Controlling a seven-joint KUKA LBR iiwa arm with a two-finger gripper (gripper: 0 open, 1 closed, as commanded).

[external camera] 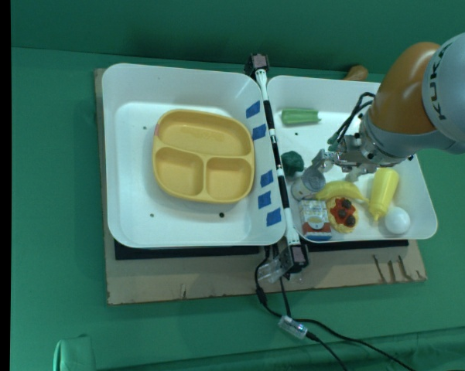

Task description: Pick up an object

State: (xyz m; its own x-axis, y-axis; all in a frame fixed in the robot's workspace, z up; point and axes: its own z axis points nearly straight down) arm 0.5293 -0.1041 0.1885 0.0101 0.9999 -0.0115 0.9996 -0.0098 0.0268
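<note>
Banana [340, 189] looks light, smooth and curved; grab its middle; gripper [342, 163] hangs just above; can't tell its state.

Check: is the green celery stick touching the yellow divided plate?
Apart. The camera view shows the celery stick lying in the right bin while the yellow plate sits in the left bin, with the bins' rims between them.

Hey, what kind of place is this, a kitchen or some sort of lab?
Most likely a robot lab test bench, not a kitchen: a green backdrop, two white bins taped onto cardboard, and toy food such as a plastic banana.
</note>
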